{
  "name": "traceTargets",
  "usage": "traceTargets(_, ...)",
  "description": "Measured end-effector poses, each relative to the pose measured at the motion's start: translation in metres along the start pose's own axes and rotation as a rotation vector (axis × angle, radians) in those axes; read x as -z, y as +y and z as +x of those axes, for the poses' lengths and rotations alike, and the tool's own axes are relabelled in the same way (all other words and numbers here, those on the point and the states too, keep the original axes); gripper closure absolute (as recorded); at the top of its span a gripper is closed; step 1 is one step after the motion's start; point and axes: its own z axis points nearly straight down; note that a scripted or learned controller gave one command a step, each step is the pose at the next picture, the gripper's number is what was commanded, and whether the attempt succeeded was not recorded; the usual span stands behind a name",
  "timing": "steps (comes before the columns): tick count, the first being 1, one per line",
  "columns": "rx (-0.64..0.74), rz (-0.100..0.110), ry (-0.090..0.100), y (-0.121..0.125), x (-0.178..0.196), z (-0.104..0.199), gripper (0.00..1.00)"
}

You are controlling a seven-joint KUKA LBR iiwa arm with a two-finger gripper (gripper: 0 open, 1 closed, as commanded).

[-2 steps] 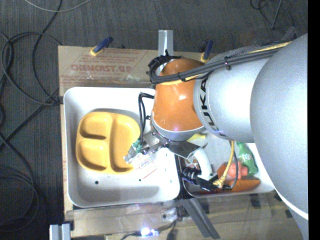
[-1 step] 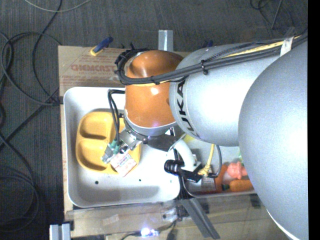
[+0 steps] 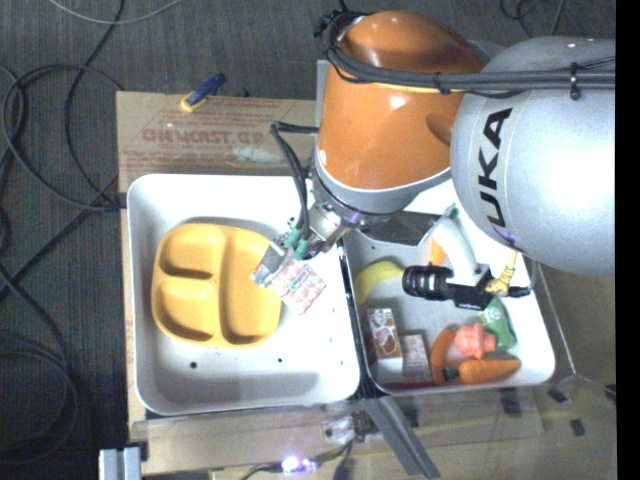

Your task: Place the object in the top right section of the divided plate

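Note:
The yellow divided plate [image 3: 215, 288] lies in the left bin [image 3: 180, 383], with its right-hand section running along its right side. My gripper [image 3: 274, 268] hangs over the plate's right rim, below the orange band of the arm. A small white packet with a red print [image 3: 302, 286] sits tilted at the fingertips, pinched at its upper left corner. Most of the packet hangs over the bin floor just right of the plate. The arm's wrist hides the far right corner of the left bin.
The right bin [image 3: 545, 353] holds a yellow-green fruit [image 3: 375, 276], two small brown cartons [image 3: 383, 333], an orange carrot [image 3: 490, 370], a pink toy [image 3: 470, 343] and a green piece [image 3: 497, 323]. A black cylinder [image 3: 435, 283] juts over that bin. The arm covers the bins' far edges.

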Motion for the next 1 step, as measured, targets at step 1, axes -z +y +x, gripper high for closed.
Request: traceTargets(1, 0.022, 0.002, 0.003, -0.0656, -0.1034, -0.0772, 1.00)
